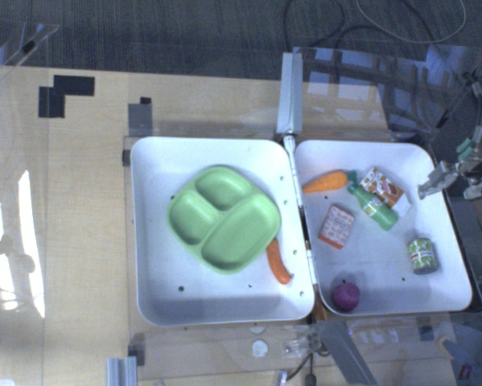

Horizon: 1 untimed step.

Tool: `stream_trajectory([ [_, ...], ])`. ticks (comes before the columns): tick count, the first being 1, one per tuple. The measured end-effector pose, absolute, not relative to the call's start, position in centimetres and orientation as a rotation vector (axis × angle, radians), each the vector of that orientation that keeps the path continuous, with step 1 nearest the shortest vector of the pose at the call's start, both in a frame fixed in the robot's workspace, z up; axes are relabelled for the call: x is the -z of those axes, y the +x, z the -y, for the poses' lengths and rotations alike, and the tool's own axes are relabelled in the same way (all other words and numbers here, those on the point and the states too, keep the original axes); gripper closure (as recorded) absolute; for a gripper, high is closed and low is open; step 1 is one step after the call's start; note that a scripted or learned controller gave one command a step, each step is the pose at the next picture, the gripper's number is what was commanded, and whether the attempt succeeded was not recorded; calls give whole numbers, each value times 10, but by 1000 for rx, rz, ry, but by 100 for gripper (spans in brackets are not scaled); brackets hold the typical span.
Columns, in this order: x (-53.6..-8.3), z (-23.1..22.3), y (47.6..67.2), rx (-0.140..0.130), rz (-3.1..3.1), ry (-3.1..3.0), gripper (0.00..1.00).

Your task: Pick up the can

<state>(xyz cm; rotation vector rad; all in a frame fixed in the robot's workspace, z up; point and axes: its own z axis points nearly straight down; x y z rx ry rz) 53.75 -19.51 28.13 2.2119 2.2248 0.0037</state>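
Surface (72,240): a pale wooden bench carries two shallow white bins side by side, seen from above at a slant.
Left bin (156,296): holds a light green plastic plate with three compartments (223,219), lying flat near the middle. An orange sausage-shaped toy (278,264) lies just beside the plate's near right edge, close to the wall between the bins.
Right bin (450,292): holds six small things spread across its floor.
Can (422,256): a small tin with a green label, lying on its side on the bin floor toward the near right, apart from everything else in the bin.
Far side of the right bin: an orange toy carrot (324,182) lies by the dividing wall. Its tip meets the cap of a green plastic bottle (373,205), which lies slanted. A small carton printed in red and white (382,186) touches the bottle's far side.
Middle of the right bin: a flat red-and-white packet (336,226) lies left of the bottle.
Near left corner of the right bin: a round purple toy fruit (347,295).
Claw (434,185): at the far right rim of the right bin, well apart from the can; whether its fingers are spread or pressed together cannot be told.
Arm (478,167): reaches in from the right edge.
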Motion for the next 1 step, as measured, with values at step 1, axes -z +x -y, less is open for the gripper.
stream_trajectory([
  [1, -171, 170, 602, -4, -1880, 2516, 0],
])
